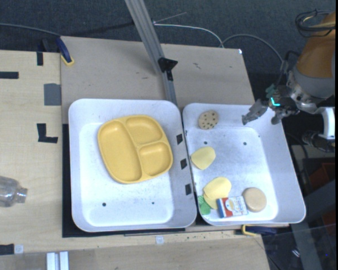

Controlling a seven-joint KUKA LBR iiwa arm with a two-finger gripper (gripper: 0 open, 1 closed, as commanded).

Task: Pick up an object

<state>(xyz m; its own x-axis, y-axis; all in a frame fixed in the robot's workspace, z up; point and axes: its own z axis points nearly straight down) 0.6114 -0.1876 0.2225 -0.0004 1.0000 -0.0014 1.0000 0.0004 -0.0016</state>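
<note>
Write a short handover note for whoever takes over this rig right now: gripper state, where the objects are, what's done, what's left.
Gripper: open, holding nothing, at the right bin's upper right corner.
Right bin: cookie near the top left, pale yellow piece mid-left, yellow piece, small carton and tan round piece along the bottom.
Left bin: yellow divided plate.
Done: nothing picked yet.
Left: descend on one object, close, lift.

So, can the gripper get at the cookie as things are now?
Probably yes. The cookie lies alone near the far left corner of the right bin, nothing on or against it. The gripper hovers over the same bin's far edge.
</note>
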